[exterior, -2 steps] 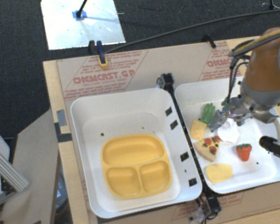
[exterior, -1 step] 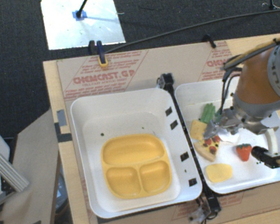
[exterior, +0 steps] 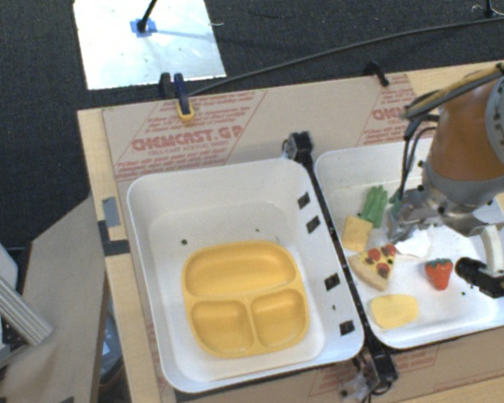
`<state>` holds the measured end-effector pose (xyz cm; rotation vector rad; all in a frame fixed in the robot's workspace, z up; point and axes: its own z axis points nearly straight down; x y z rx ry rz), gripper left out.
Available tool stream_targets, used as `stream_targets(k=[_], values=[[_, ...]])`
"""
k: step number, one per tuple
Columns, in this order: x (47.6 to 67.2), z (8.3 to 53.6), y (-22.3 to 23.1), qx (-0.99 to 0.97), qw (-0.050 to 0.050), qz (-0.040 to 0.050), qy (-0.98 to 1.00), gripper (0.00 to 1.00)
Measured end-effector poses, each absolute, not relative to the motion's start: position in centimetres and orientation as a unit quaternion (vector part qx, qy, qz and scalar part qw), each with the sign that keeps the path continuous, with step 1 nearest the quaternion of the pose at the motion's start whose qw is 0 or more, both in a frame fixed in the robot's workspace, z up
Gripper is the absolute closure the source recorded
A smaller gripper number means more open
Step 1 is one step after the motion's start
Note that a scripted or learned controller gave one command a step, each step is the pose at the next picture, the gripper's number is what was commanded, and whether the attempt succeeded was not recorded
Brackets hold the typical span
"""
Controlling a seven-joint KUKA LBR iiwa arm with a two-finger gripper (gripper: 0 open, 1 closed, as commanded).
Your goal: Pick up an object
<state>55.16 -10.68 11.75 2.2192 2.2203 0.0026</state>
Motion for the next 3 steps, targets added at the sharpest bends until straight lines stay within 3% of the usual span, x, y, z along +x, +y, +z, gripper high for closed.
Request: stream_targets(k=[1, 2, 3], values=[[56.3, 17.5, -10.5, 0.706, 0.003, 0.0019, 0.709, 1.0], [55.8, 22.4, -9.8, 0.705, 0.002, 0.0017, 0.709, 1.0], [55.9, 24.3, -9.8, 0.705, 0.002, 0.0014, 0.709, 1.0]])
